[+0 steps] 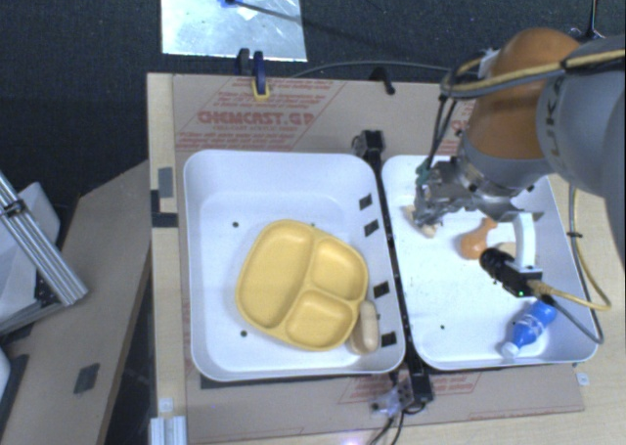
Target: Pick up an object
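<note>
Cardboard (256,117) beneath bins reads "CHEMCAST GP".

The arm (548,91) is cut off by the right edge and hides part of the right bin (460,335). The claw (427,213) is too small to read, and the orange object (477,238) is partly covered.

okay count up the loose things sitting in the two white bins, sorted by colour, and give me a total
Yellow: 1, the divided tray
Tan: 1, the small oblong piece beside it
Orange: 1, the object in the right bin
Black: 1, the marker-like object
Blue: 1, the bottle
Total: 5
</note>
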Robot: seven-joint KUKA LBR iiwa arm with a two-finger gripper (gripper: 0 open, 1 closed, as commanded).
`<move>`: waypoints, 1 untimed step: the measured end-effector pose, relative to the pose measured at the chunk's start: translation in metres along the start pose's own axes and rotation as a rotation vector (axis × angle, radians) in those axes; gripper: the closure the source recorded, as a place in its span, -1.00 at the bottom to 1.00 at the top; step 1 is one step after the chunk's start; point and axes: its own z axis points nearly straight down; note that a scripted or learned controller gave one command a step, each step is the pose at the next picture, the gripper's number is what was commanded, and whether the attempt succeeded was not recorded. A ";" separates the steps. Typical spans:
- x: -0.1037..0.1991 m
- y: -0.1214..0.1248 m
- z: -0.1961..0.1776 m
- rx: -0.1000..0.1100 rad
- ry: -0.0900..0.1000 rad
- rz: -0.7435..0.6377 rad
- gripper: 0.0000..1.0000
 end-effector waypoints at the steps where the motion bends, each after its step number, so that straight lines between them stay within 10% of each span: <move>1: 0.046 0.032 0.005 0.000 0.000 0.000 1.00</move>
